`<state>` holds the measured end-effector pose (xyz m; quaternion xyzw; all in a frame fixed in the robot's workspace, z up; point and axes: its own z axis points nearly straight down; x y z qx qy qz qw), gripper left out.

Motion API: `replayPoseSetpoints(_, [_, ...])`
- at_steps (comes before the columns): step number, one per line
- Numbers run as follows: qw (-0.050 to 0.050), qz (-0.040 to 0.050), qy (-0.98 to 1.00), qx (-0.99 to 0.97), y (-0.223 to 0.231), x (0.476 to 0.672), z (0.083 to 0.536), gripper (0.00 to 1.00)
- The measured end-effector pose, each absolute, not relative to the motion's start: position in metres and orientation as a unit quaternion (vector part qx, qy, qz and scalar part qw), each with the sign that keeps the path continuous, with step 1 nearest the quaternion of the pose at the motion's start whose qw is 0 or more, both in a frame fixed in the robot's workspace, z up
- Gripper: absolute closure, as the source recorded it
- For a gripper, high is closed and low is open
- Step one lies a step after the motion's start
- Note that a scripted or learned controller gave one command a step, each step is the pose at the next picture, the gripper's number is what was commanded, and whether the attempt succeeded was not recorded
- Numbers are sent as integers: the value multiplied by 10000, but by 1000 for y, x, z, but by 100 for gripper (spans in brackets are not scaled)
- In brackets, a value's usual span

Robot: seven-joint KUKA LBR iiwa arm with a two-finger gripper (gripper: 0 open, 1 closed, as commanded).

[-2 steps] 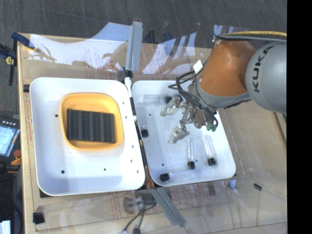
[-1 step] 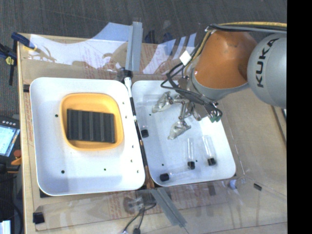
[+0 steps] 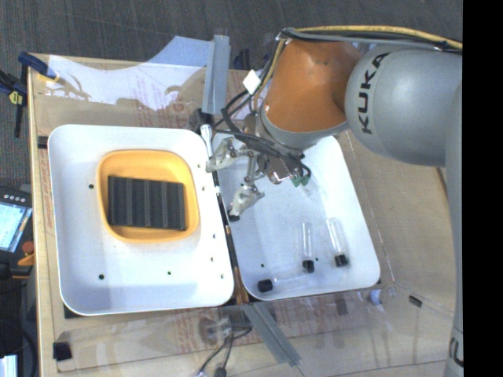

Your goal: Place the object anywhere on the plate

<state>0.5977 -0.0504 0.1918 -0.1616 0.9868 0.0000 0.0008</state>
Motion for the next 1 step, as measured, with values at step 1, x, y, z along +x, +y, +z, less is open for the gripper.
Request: replayPoseSetpoints(1, [15, -5, 9898, -1428, -14, 594, 245, 0])
